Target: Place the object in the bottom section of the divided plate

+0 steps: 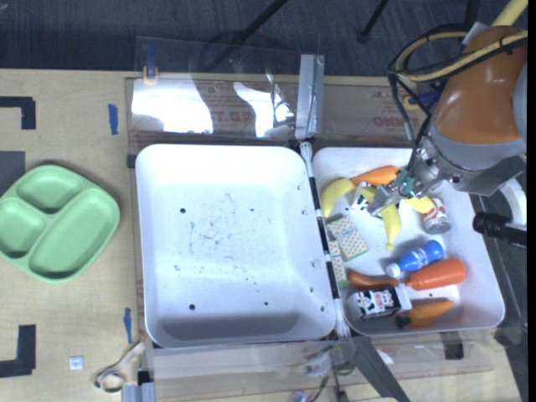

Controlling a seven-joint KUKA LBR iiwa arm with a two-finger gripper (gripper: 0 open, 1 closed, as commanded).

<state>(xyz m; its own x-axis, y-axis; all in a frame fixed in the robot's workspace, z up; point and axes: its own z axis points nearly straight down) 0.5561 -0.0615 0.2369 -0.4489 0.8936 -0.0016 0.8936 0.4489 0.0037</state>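
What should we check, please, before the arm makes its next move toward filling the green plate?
1. Gripper over the right bin: ok, low among the objects.
2. Object held: cannot tell; the wrist hides the grasp.
3. Target near the gripper: ok, a banana lies just below it.
4. Plate on the bench, left of the left bin: ok.
5. Plate's bottom section free: ok, nothing in it.
6. Bin clutter: not ok, the bottle and carrot crowd the banana.
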